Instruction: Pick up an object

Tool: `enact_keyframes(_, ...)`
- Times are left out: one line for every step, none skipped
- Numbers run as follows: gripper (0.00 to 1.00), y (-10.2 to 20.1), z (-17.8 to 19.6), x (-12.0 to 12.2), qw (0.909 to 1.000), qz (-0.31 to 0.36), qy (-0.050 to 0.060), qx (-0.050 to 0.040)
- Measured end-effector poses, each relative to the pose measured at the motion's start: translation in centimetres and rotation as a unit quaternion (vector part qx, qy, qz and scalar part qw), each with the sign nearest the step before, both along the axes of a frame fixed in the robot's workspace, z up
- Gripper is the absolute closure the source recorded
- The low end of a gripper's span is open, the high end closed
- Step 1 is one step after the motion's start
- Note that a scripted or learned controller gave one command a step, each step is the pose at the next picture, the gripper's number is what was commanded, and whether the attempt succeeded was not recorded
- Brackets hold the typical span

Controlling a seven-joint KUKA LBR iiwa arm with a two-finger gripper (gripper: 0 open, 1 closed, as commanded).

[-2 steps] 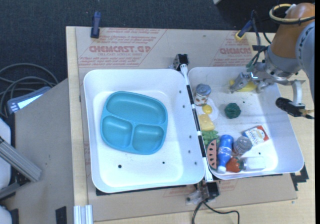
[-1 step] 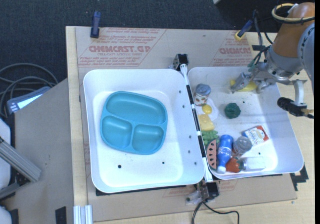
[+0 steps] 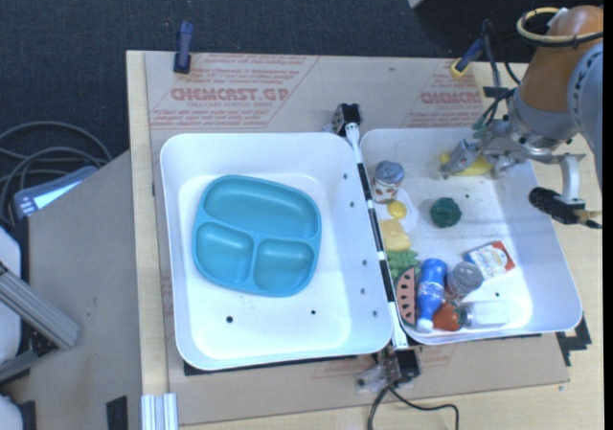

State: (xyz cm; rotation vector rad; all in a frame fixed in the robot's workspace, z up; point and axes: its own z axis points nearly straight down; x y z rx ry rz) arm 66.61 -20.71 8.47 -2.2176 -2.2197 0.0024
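Right now the grey arm with its orange band (image 3: 565, 45) is reaching in from three o'clock and dipping its two-finger gripper (image 3: 471, 158) into the right-hand white bin (image 3: 556, 270), up near that bin's twelve o'clock wall. A yellow object (image 3: 460, 163) is lying just at the fingertips; whether it is actually between them I cannot tell, and the claw's spread is too small and shadowed to judge. The other candidates are sitting well apart from it: a dark green ball (image 3: 444, 213) near the bin's centre, a small grey-lidded jar (image 3: 388, 176) at ten o'clock, and a blue bottle (image 3: 430, 284) with a watermelon-slice toy (image 3: 408, 292) crowding toward seven o'clock, likely having slid against the wall. The left-hand white bin (image 3: 182, 165) is holding a turquoise divided plastic plate (image 3: 257, 235), lying flat.
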Motion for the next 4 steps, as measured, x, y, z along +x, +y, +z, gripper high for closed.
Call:
enact_keyframes(0.00,-0.82,0.05,0.12,1.0000,0.002,0.003,0.0079)
enact_keyframes(0.00,0.00,0.00,0.01,1.0000,0.000,0.000,0.0002)
enact_keyframes(0.00,-0.83,0.06,0.13,1.0000,0.002,0.003,0.0079)
enact_keyframes(0.00,-0.83,0.03,0.11,1.0000,0.003,0.003,0.0074)
